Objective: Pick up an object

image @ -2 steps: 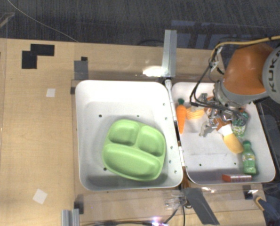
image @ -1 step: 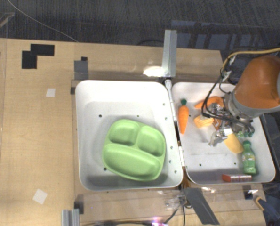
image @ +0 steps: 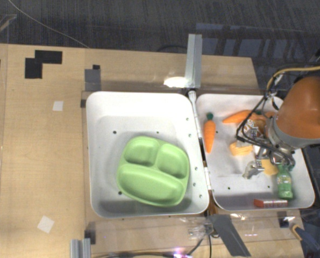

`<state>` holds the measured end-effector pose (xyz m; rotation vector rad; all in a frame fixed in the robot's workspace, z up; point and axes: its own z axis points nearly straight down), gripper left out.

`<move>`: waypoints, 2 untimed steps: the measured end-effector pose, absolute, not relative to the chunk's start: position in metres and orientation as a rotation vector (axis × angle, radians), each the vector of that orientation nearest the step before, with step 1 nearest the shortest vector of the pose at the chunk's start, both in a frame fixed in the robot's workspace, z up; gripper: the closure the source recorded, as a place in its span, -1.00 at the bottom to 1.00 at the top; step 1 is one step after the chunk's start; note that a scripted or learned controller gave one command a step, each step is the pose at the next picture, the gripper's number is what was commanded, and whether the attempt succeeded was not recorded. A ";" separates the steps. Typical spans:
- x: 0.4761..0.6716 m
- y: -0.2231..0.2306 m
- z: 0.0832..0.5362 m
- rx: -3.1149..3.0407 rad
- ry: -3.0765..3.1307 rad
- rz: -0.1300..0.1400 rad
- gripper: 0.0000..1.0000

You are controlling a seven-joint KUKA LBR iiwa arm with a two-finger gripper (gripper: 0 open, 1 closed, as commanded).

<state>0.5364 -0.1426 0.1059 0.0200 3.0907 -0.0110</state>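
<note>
Arm low over the cluttered right bin, no toy visibly between its fingers.

The likeliest target, a pale yellow wedge-like piece (image: 240,149), lies in the right bin (image: 227,195) just beside the gripper (image: 254,168); whether the gripper is open or closed cannot be told, as cables and the orange-banded wrist hide it. Around the wedge: a smooth, tapered carrot (image: 208,135) further from the gripper near the divider, a second orange piece (image: 237,117) toward the far wall, a slick rounded green bottle (image: 284,184) beyond the gripper, and a thin red stick (image: 270,202) by the front rim. I judge crowding the main risk: glossy plastic could slip or be nudged aside. A moulded green tray (image: 153,171) with compartments sits in the left bin (image: 103,112).
</note>
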 end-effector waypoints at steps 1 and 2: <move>0.575 -0.126 0.102 -0.325 3.084 -0.020 -1.00; 0.543 -0.168 0.102 -0.252 3.086 -0.010 -1.00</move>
